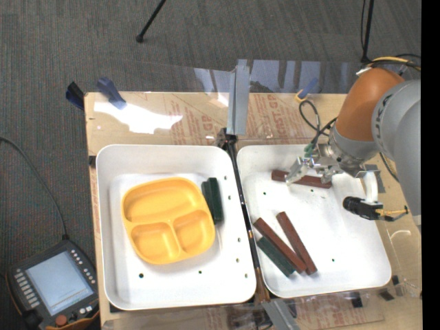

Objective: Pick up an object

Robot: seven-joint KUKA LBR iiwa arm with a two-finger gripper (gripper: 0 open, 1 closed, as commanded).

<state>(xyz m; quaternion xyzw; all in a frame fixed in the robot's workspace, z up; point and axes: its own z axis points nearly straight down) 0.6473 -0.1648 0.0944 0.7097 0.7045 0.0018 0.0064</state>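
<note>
My gripper (307,170) hangs low over the far part of the right bin (357,267). It sits right above a brown bar (280,176) that lies flat, with both of the bar's ends poking out on either side of it. I cannot see whether the bar is held. Nearer the front of that bin lie two more brown bars (297,243) (273,239) side by side at a slant. A dark green block (276,258) rests against them.
The left bin (110,280) holds a yellow divided plate (167,220), and a dark green block (212,199) lies along its right edge. A ridge (244,218) separates the bins. A black fitting with a cable (363,207) on the arm hangs over the right bin's right side.
</note>
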